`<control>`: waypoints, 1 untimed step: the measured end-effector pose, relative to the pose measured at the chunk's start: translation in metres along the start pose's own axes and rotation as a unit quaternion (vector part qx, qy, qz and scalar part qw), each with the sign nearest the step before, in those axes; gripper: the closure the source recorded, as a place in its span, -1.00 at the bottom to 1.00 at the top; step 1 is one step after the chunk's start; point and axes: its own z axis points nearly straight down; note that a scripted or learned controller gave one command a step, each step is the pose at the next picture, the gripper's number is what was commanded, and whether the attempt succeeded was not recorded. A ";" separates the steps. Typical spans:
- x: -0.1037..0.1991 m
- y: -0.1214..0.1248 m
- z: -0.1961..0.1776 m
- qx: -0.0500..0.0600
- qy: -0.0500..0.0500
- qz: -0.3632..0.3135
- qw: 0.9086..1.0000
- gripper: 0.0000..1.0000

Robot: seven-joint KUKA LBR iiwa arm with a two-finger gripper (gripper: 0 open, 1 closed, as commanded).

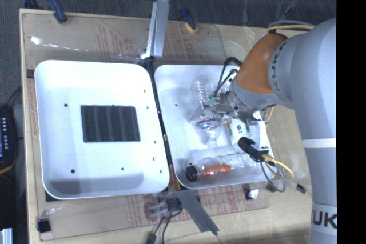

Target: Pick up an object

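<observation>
My gripper is low inside the right bin, its grey wrist and orange band coming in from the right. It sits among clear plastic items: one see-through piece lies just up-left of it, and another crumpled clear piece lies just below it. A clear bottle with a black cap and orange-red contents lies on its side along the bin's near wall. Whether anything is held cannot be made out.
The left bin holds a dark ribbed rectangle at its middle. A metal bar rises at the back between the bins. Blue clamps grip the bench's far edge. Cables trail beside the right bin.
</observation>
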 end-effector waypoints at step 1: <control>-0.002 0.001 -0.012 -0.001 -0.002 -0.002 1.000 1.00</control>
